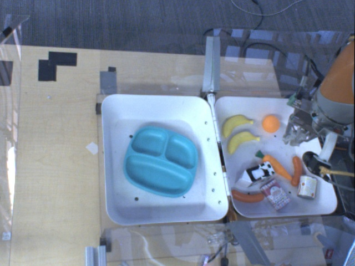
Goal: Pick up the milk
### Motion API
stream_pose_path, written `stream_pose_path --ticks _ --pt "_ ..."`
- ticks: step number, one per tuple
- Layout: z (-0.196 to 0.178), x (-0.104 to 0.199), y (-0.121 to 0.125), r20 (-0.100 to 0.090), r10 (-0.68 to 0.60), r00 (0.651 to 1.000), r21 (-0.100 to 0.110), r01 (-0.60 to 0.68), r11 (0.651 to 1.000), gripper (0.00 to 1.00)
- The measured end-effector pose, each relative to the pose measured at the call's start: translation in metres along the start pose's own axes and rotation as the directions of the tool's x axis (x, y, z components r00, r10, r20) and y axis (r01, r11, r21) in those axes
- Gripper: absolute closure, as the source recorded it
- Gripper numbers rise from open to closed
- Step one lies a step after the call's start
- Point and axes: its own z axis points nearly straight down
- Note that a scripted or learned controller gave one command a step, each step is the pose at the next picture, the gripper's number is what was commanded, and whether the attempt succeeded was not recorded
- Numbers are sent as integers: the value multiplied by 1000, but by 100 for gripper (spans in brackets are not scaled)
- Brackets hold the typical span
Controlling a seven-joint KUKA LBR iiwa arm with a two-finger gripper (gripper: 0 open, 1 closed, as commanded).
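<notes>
The right bin (333, 206) holds the gripper (300, 134) near its far right side, fingers parted, gripping nothing. The milk (259, 172), a small cow-patterned carton, lies untouched below and left of it, so the whole pick remains.

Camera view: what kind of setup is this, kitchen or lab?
Most likely a robot lab test bench, not a kitchen. Two white bins sit on a wooden bench; one holds toy food such as bananas, the other a blue plate. A grey arm's gripper hangs above, cables behind.
</notes>
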Motion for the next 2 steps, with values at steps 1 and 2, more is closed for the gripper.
stream_pose_path --ticks 1,2 --pt "-87 -28 -56 0 -28 1000 -1 28 1000 100" --pt "-31 -5 -71 1 244 970 3 -244 970 100"
